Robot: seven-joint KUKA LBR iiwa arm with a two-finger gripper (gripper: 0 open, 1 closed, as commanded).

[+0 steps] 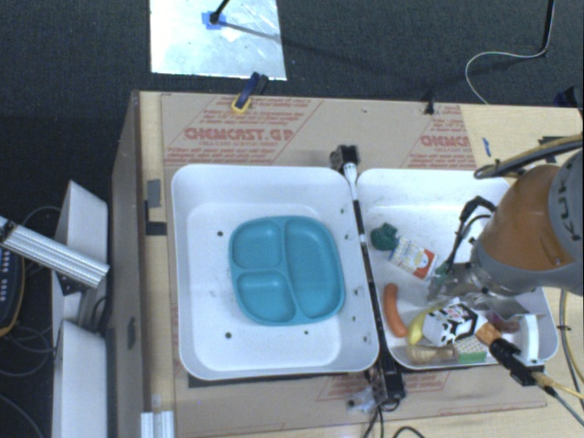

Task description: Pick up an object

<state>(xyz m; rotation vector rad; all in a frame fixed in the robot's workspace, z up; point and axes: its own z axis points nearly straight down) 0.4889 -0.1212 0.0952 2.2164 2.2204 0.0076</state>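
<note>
Gripper [453, 292] low over near clutter in right bin [429, 190]; finger state can't be told; crowded banana [416, 325], sausage [393, 308], carton [453, 325] risk a glancing or double grab.

Arm [534, 231] bent low; pincer [453, 290] pointing down

A slim orange carrot-like stick [393, 308] lies lengthwise in the right white bin [412, 190], beside a small yellow banana-shaped toy [417, 327].
</note>
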